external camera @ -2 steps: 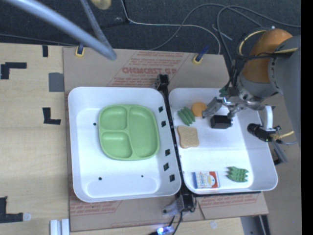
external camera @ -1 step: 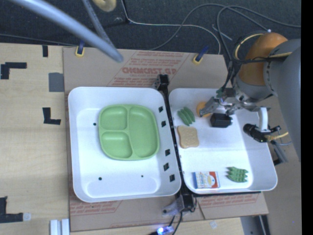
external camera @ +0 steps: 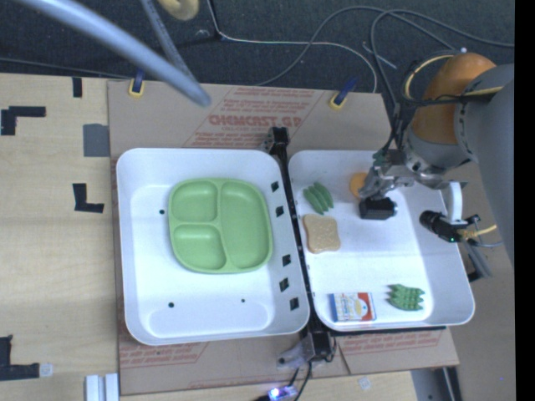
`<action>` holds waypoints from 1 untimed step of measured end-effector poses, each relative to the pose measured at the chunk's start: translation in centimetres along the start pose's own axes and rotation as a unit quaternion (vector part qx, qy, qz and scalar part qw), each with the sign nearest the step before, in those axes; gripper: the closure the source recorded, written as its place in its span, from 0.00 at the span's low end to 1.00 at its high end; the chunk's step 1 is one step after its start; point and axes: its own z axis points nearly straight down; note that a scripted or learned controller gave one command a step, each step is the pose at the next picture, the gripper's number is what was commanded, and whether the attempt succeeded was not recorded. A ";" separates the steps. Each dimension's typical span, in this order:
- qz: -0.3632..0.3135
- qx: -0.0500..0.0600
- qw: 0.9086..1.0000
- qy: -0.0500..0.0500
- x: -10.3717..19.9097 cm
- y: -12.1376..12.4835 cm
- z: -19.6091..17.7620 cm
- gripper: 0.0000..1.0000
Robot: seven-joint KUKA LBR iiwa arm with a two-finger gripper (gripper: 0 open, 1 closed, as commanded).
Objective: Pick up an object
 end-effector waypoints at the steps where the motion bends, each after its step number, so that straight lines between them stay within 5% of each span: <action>1: 0.001 0.007 1.000 0.006 0.3 0.5 -4.2 1.00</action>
